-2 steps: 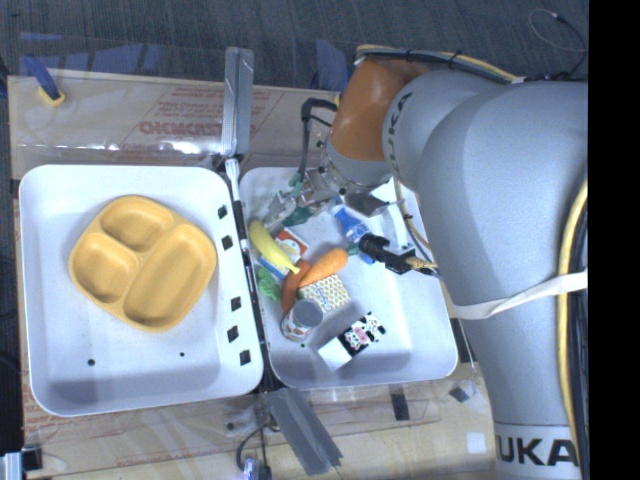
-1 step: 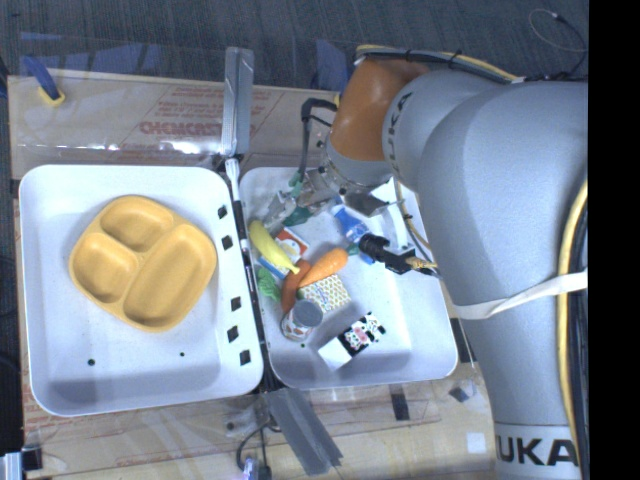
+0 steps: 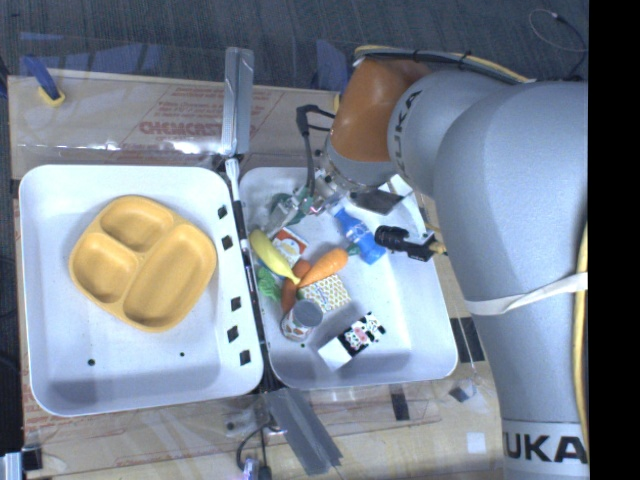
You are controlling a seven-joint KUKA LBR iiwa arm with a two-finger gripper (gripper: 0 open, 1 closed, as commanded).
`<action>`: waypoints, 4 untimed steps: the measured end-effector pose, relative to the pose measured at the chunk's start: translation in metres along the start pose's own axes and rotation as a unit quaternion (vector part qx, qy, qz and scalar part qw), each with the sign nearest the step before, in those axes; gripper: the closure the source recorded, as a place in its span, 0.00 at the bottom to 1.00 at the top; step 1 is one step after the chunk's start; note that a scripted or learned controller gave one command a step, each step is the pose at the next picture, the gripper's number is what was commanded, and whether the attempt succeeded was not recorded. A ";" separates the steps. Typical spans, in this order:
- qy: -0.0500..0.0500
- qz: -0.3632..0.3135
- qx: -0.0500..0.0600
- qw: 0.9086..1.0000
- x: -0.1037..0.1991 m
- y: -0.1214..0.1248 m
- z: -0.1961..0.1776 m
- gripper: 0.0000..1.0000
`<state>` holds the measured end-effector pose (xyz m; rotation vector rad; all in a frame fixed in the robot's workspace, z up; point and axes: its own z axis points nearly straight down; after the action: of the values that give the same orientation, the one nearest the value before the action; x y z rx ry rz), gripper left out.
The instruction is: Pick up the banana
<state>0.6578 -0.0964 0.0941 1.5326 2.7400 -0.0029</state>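
Note:
The yellow banana lies along the left side of the right bin, next to a carrot and a small carton. My gripper hangs over the bin's back left part, just above and behind the banana's far end. Nothing shows between its fingers, and the banana rests on the pile, apart from them.
A yellow three-part plate fills the middle of the left bin. The right bin also holds a blue bottle, a black marker, a patterned cup and a black-and-white box. My arm covers the bin's right edge.

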 end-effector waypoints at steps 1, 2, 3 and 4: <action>0.000 0.000 0.000 1.000 0.000 0.000 0.000 0.00; 0.001 0.105 0.000 0.995 0.034 -0.004 -0.099 0.00; 0.001 0.103 0.000 0.995 0.034 -0.003 -0.109 1.00; 0.001 0.103 0.000 0.995 0.034 -0.003 -0.109 0.00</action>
<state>0.6371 -0.0687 0.2030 1.8071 2.5697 -0.0017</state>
